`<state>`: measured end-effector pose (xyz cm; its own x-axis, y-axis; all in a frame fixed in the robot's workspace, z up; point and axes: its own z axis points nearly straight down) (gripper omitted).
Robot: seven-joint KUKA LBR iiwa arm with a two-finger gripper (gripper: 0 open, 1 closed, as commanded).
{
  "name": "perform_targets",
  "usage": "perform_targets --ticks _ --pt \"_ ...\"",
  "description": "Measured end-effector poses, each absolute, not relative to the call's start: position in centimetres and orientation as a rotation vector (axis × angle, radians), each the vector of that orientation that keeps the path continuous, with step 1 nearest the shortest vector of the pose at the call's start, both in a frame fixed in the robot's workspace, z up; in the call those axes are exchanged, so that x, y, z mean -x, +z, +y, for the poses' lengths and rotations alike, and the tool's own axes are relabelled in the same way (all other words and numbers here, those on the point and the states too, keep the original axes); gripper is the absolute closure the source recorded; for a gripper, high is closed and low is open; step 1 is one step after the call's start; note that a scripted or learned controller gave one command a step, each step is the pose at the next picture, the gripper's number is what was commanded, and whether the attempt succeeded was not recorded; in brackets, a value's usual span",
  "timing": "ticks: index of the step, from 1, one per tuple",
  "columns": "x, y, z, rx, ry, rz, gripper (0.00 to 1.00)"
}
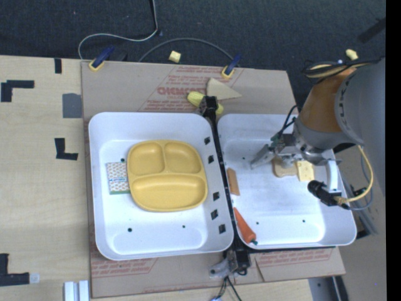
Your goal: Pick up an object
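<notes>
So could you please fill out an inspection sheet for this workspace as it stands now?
Surface: cardboard sheet on a wooden bench, bearing the left bin and right bin side by side.
Job's things: yellow tray and a small patterned packet in the left bin; a tan piece, an orange carrot-like item and a pale block in the right bin.
Clutter: yellow bits and a tan wedge on the cardboard behind the bins.
Grippers: gripper low over the right bin, by the pale block; hold not clear.
Cables: grey cable across the dark floor; yellow cable on the arm.
Surroundings: dark carpet, blue clamps.
</notes>
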<state>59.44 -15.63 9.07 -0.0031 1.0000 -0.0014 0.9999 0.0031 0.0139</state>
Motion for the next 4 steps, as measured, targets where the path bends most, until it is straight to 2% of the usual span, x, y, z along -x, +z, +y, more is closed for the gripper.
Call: perform_targets --ticks 1,2,3,4 --pt "-65.6 10.2 -18.7 -2.212 0.005 2.22 0.0" --pt "-63.7 9.2 -18.0 -2.203 0.012 2.207 0.0" --pt "-67.3 9.1 -14.4 -2.207 0.006 2.216 0.0" --pt "-64.1 9.2 -19.3 -2.211 0.014 2.211 0.0"
